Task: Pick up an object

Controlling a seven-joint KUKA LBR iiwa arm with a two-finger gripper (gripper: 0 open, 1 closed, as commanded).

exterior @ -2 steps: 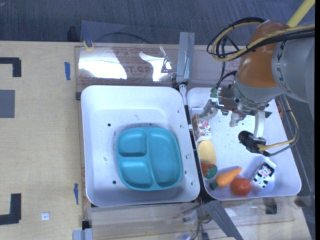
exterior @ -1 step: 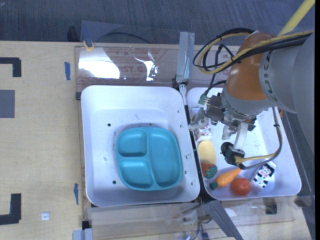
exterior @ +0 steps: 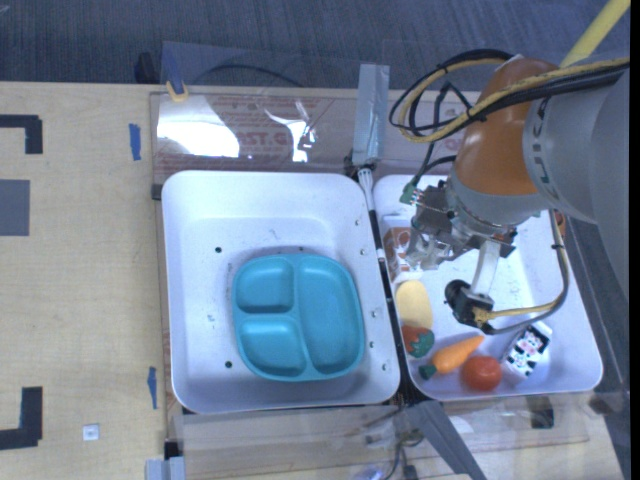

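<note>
The right bin (exterior: 578, 353) holds several small objects. A pale yellow oblong piece (exterior: 413, 302) lies by its left wall, with a red and green piece (exterior: 418, 342) just below it. An orange carrot (exterior: 456, 353), a red tomato (exterior: 482, 372) and a black and white item (exterior: 527, 348) lie along the near edge. A reddish-brown object (exterior: 397, 241) shows partly at the left wall. My gripper (exterior: 424, 242) points down over the bin's upper left part, just right of that object and above the yellow piece. The wrist hides what lies under it.
The left bin (exterior: 190, 218) holds a blue divided plate (exterior: 298, 314). A black part with a yellow cable (exterior: 466, 303) hangs from the arm over the right bin's middle. A grey divider post (exterior: 368, 118) stands between the bins at the back.
</note>
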